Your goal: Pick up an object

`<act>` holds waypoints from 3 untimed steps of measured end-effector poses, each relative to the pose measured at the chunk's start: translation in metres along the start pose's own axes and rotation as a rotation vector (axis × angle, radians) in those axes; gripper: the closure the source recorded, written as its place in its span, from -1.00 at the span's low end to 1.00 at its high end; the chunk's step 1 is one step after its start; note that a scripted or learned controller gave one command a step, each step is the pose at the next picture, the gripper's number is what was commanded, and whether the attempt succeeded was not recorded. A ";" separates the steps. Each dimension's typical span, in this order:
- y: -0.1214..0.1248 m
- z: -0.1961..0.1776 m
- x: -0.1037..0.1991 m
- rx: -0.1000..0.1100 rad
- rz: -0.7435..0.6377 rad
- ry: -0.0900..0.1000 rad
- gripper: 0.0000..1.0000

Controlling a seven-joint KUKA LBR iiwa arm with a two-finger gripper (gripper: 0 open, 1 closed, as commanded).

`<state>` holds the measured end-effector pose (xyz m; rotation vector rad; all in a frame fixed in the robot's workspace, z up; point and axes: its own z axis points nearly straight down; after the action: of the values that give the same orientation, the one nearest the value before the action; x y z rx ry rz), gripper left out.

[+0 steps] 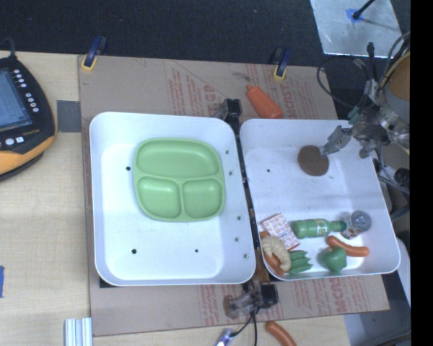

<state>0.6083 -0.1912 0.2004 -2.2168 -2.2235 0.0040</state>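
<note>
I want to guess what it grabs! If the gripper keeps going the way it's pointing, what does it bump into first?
Probably the brown round thing. The gripper points left and down toward it in the right bin, though its height above is hard to judge.

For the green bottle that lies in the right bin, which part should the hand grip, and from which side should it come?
Grip the green bottle at mid-body, from straight above, fingers closing across its width. It lies on its side, long axis left to right. Its ends are crowded: a packet sits at the left end, a small round can near the neck.
</note>
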 end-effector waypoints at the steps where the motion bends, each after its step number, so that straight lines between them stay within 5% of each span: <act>1: 0.014 0.109 0.013 0.002 -0.003 0.000 -1.00; 2: 0.048 0.108 -0.013 -0.001 -0.001 0.001 -1.00; 3: 0.048 0.108 0.012 0.002 -0.002 0.002 -1.00</act>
<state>0.6561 -0.1794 0.0919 -2.2134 -2.2235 0.0038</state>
